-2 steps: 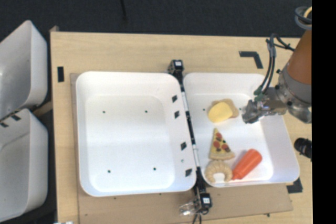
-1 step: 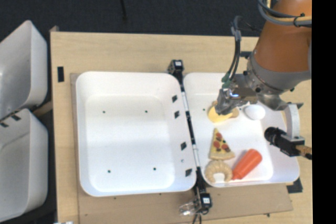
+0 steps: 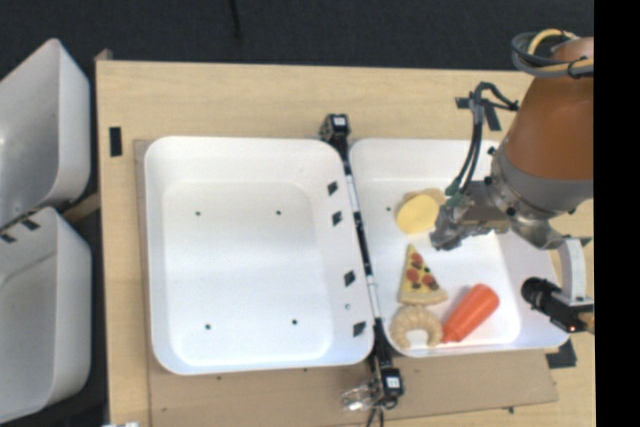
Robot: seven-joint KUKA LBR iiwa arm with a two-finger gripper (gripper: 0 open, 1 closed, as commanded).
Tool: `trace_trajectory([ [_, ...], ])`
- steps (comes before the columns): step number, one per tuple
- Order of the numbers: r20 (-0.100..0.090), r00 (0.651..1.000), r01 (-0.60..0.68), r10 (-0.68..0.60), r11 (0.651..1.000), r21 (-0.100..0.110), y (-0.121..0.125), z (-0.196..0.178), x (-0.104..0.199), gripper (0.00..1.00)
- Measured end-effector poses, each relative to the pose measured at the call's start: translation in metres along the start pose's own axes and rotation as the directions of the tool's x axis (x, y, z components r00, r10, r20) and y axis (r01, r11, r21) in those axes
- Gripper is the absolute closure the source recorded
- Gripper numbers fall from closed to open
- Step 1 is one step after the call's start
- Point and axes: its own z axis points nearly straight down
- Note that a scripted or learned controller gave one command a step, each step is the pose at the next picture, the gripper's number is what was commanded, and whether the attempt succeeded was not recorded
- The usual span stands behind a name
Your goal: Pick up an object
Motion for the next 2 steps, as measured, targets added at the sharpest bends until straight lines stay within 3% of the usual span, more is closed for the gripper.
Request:
trace_trajectory([
  [1,-0.003,1.000,0.013,-0.013,1.000,-0.025,0.019,-0.192,0.082,1.00],
  [2,-0.002,1.000,0.011,-0.011,1.000,-0.006,0.017,-0.198,0.140,1.00],
])
